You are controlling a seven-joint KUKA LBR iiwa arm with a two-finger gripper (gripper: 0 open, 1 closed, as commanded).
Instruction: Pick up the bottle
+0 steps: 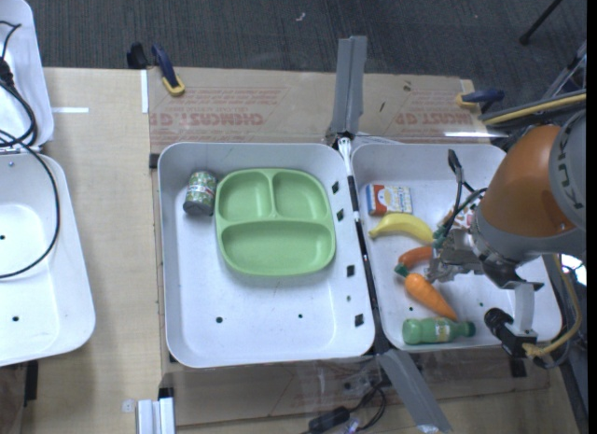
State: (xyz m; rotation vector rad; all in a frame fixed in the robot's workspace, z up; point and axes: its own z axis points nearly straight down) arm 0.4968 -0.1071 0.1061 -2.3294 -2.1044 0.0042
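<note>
The green bottle lies on its side near the front edge of the right bin, cap end pointing right. The gripper hovers low over that bin, above and just left of the bottle's middle, right beside the carrots; whether its claw is wide or narrow cannot be told (wrist and cables crowd it). One carrot lies diagonally just behind the bottle, a second carrot above it, then a banana and a small red-and-white carton toward the back. The left bin holds a green divided plate with a small can just left of it.
</note>
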